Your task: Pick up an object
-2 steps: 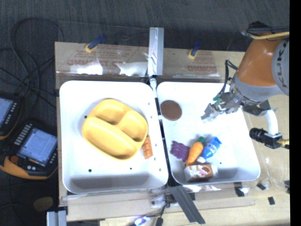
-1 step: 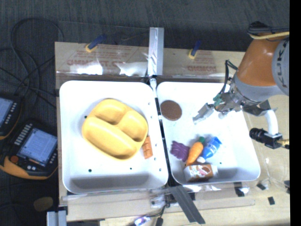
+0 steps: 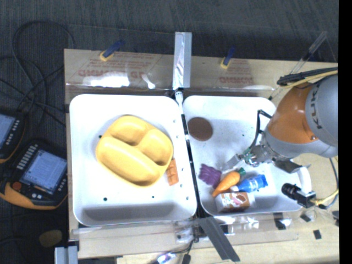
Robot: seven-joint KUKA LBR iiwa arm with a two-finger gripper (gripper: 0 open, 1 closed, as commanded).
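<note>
In the right bin [image 3: 231, 111], my gripper [image 3: 248, 158] hangs low near the middle, just above and right of an orange carrot [image 3: 226, 182]. A blue and white bottle [image 3: 252, 182] lies just below the gripper. Left of the carrot lies a purple piece [image 3: 209, 174], and in front of the carrot a small jar with a brown and white label [image 3: 235, 201] lies on its side. Nothing can be seen held in the gripper. A brown round disc [image 3: 199, 128] rests at the bin's far left.
The left bin [image 3: 88, 111] holds a big yellow lumpy object [image 3: 134, 149] with a small orange piece [image 3: 172, 172] against its right side. The divider between the bins [image 3: 188, 147] runs down the middle. The arm's orange band [image 3: 291, 122] hangs over the right bin's right edge.
</note>
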